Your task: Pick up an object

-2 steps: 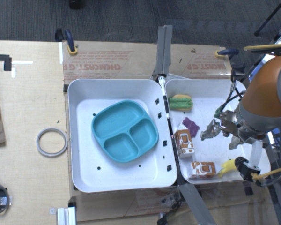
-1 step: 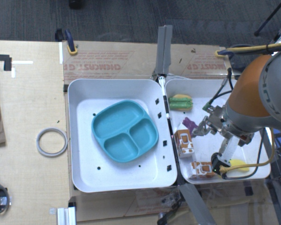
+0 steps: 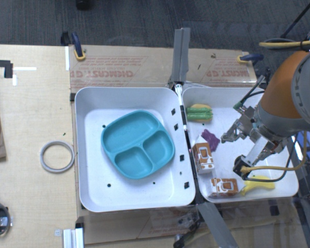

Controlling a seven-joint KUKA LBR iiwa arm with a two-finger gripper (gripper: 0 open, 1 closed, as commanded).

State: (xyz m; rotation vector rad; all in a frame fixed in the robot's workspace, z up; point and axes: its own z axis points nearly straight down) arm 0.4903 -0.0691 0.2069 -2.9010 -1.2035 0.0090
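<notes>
A pale wooden bench (image 3: 31,118) is seen bearing two white bins. The left bin (image 3: 88,190) is occupied by a blue divided plate (image 3: 138,144). In the right bin (image 3: 225,99), the gripper (image 3: 232,134) is poised just right of a purple piece (image 3: 210,139), apart from it. The piece's long axis is laid from upper left to lower right. How far the claw is open cannot be told. A brown carton (image 3: 203,157) and a yellow banana (image 3: 259,185) are seen nearby.

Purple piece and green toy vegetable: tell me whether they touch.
Apart. The camera view shows bare bin floor between the purple piece and the green toy vegetable.
</notes>
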